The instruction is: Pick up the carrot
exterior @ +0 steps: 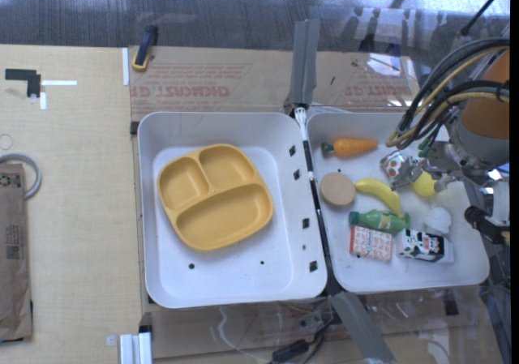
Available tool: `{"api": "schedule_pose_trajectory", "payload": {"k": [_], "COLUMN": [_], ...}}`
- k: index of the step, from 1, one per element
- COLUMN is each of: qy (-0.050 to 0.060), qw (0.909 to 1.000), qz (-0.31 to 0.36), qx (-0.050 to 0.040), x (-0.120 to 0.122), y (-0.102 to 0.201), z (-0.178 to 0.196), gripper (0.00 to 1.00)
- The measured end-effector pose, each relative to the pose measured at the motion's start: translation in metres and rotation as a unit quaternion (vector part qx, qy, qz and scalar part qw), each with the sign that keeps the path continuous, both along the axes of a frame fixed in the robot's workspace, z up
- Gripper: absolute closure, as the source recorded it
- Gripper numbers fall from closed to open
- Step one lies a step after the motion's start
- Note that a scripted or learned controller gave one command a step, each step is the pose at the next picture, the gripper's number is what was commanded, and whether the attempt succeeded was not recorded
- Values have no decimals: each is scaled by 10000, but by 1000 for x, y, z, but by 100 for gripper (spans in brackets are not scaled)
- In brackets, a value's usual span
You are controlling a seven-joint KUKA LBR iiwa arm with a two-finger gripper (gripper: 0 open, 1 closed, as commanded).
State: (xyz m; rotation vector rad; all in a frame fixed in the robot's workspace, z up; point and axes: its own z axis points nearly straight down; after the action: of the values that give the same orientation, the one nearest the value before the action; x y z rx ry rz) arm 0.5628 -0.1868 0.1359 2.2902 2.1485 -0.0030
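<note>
**A:** Where is the carrot?

**B:** The carrot point(350, 146) lies in the right bin point(466, 273), toward its far left corner. It rests on its side, green top pointing left, orange body running right. Nothing touches it.

**A:** And the gripper?

**B:** The gripper point(415, 168) sits over the right bin, to the right of the carrot and slightly nearer, well apart from it. The arm point(486, 115) enters from the right, with its orange band above the wrist and a bundle of cables point(438, 87) arching over it. The metal parts at the tip overlap a small red-and-white object point(394, 164) and a yellow lemon-like item point(424, 184). Whether the fingers are spread or closed cannot be told from here, and nothing is visibly between them.

**A:** What else occupies that bin?

**B:** A round tan disc point(337, 189) near the left wall, a banana point(379, 192) just right of it, a green bottle point(378, 220) lying nearer, a red-and-white carton point(371, 243), a black-and-white carton point(423, 246) and a small white object point(439, 219).

**A:** The left bin?

**B:** The left bin point(162, 273) holds a yellow divided plate point(215, 196), three compartments, lying flat.

**A:** Anything outside the bins?

**B:** Cardboard point(211, 79) lies on the far side, with a blue-and-yellow tool point(146, 48) on it. A brown paper bag point(13, 249) lies at the far left of the bench.
</note>
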Motion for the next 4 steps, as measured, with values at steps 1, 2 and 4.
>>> {"api": "schedule_pose_trajectory", "payload": {"k": [1,2,4], "qy": [9,1,3], "qw": [9967,9934,9990], "qz": [817,1147,443], "qx": [7,5,1], "x": [-24,6,-40], "y": [75,68,-13], "z": [40,-44,2], "gripper": [0,0,0]}}
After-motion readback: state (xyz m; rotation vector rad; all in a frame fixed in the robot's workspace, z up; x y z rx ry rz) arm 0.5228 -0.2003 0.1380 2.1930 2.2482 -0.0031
